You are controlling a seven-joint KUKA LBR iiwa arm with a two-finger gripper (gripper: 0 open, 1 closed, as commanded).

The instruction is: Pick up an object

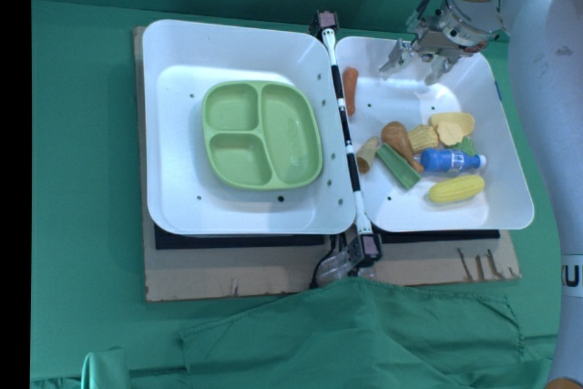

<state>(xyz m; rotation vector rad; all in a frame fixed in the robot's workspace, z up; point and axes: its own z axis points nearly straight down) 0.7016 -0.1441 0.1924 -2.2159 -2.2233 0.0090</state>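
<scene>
**Claw poised above the right bin, nothing picked yet**

From my seat I see the claw (417, 61) hanging over the far end of the right bin (510, 205), its fingers spread apart with nothing between them. It sits well apart from the toy food, which I judge makes sense: from up there it can drop onto any item without knocking the others.

The candidates are clustered in the near half of that bin. A blue bottle (450, 161) lies on its side between a drumstick (397, 138) and a corn cob (456, 189), with a green vegetable stick (397, 167) just beside the drumstick. The pieces touch one another, so a clean pinch there looks awkward to me. An orange carrot (350, 89) lies alone against the divider rail (344, 127), nearest the claw; I would judge it the easier target, though the rail crowds one side.

The left bin (173, 196) carries a green sectioned plate (262, 134), a likely drop spot.
</scene>
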